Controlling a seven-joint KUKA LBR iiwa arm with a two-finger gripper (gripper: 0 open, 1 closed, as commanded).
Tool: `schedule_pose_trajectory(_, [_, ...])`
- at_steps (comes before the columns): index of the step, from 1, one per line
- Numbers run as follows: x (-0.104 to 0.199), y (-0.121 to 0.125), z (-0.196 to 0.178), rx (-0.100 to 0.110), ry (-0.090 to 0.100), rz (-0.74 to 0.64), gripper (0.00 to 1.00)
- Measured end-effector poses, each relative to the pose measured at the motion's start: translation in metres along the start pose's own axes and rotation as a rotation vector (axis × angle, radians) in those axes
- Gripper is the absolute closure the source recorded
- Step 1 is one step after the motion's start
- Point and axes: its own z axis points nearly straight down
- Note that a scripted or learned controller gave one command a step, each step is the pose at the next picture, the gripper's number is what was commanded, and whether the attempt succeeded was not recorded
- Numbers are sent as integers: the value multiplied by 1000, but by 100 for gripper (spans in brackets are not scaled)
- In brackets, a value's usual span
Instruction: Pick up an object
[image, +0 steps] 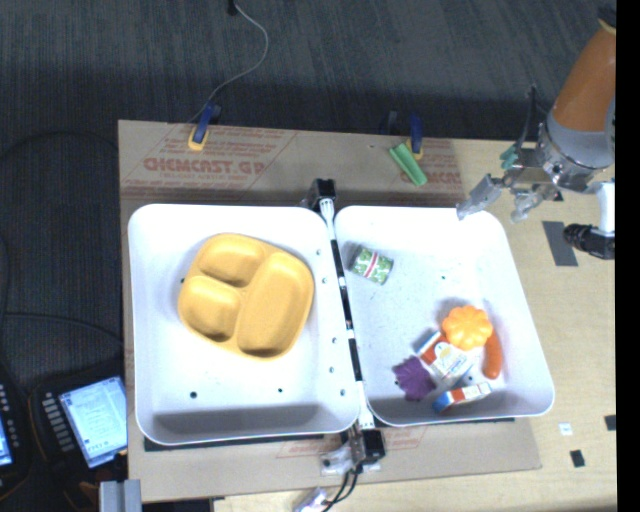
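Camera view. Claw (497, 200): hovering above the right bin's (520, 290) far right corner, fingers spread apart, gripping nothing. Right bin is holding a small can (370, 265) near the divider, plus an orange flower toy (467, 326), carrot (493, 354), cartons (447, 362) and purple piece (410, 376) clustering together. Left bin (160, 300) is carrying a yellow tray (245, 294).

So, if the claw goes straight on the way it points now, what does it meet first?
The claw points down and left, at the right bin's far corner. It would likely meet that bin's rim or the bare floor just inside it first. Depth is unclear from this slanted view. The little can lies further along.
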Motion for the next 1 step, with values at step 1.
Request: schedule_pose_trajectory(1, [20, -26, 122, -6, -1, 0, 0])
